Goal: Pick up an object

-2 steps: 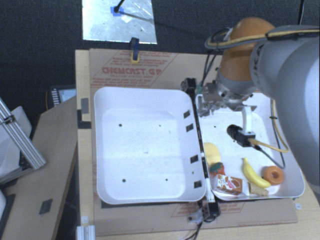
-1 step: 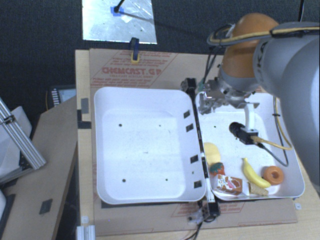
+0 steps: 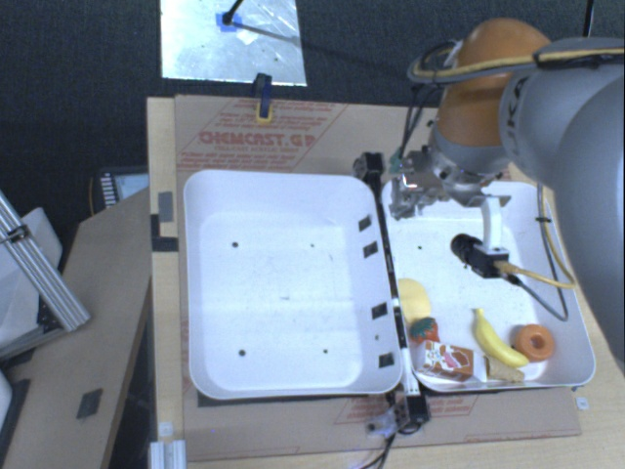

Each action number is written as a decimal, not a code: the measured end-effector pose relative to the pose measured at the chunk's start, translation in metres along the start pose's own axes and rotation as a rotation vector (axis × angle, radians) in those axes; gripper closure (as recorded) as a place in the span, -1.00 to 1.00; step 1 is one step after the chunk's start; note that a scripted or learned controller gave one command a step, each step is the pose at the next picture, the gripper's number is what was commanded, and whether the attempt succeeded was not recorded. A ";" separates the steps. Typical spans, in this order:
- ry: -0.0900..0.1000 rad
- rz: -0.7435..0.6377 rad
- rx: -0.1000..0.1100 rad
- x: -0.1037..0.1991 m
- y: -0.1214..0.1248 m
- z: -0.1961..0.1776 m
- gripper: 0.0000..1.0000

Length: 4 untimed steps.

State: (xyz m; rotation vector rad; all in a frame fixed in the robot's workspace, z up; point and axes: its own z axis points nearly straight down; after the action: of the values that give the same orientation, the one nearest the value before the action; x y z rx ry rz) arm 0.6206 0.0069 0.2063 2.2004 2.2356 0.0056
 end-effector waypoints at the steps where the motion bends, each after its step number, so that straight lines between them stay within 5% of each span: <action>1: 0.002 0.009 0.011 0.021 -0.056 0.023 1.00; 2: 0.004 0.006 -0.016 0.069 -0.007 -0.164 1.00; 3: 0.002 0.006 0.013 0.128 -0.032 -0.079 1.00; 4: 0.000 0.009 0.014 0.150 -0.046 0.008 1.00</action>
State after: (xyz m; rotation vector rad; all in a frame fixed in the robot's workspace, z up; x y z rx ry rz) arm 0.5728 0.1563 0.1976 2.2172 2.2332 -0.0100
